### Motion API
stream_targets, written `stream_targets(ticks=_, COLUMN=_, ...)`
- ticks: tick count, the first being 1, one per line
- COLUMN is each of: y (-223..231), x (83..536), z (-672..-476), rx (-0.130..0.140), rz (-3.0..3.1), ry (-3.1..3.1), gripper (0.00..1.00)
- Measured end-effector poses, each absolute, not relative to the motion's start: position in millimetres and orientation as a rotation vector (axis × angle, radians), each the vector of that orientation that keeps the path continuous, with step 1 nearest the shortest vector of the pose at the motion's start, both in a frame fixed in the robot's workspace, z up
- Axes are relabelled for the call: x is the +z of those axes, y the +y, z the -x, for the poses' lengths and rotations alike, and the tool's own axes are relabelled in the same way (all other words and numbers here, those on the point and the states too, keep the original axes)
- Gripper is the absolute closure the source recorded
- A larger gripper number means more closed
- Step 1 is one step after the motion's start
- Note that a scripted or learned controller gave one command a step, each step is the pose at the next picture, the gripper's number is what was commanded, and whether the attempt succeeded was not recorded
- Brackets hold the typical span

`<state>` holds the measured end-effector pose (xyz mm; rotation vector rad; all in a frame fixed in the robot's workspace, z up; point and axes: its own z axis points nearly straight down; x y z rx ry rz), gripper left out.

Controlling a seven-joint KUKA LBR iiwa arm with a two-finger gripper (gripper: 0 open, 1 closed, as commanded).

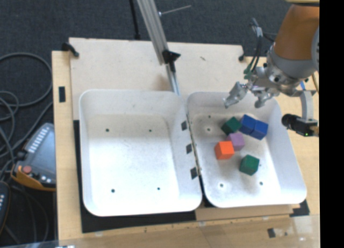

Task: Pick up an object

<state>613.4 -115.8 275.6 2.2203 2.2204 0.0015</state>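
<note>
Blocks lie in a loose cluster in the right bin (pixel 290 185), all resting on its white floor. A dark green block (pixel 231 125) sits toward the far side, and a blue block (pixel 253 126) lies just beside it on the right, the two touching or nearly so. A purple block (pixel 237 140) sits just in front of them, touching an orange block (pixel 224 150) at its left. A second green block (pixel 249 165) lies a little apart from the rest, nearer the front of the bin.

The gripper (pixel 249 96) hangs over the far edge of the right bin, above and behind the blocks, at the end of the grey arm (pixel 295 37) with its orange band that comes in from the right. Its two fingers (pixel 235 95) are spread apart with an open gap between them, and nothing sits in that gap. They touch none of the blocks.

The left bin (pixel 86 134) stands beside the right one, their rims meeting along the middle. Both rest on a pale tabletop (pixel 118 59). A slanted metal rail (pixel 153 21) rises from the far side of the tabletop, between the bins. Cables and a handheld controller (pixel 37 158) lie on the dark floor at the left.
</note>
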Motion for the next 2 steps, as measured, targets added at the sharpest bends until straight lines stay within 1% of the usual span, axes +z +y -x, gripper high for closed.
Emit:
stream_targets(ticks=1, y=-146.7, x=103.9, z=-581.3, rx=-0.004, rz=-2.225, ry=2.22, gripper=0.0)
stream_targets(ticks=2, y=-131.9, x=226.5, z=-653.2, rx=0.011, rz=-2.208, ry=2.219, gripper=0.0)
